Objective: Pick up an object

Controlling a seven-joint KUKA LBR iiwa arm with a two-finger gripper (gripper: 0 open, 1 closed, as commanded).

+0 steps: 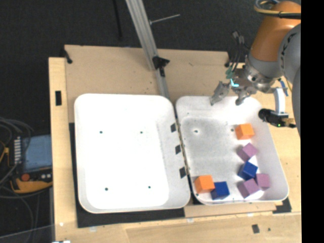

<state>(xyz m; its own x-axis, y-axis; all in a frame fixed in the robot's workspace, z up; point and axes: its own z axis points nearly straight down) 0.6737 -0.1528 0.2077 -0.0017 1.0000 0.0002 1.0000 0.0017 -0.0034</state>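
My gripper hangs over the far rim of the right bin, fingers spread apart with nothing between them. The bin holds several small blocks. An orange block lies at the right, well in front of the gripper. Below it sit a purple block and a blue block. Two more purple blocks lie near the front right corner. At the front edge an orange block touches a blue block.
The left bin sits beside the right one, joined by black clips. A slanted metal post rises behind the bins. A box with cables lies off the bench at the left.
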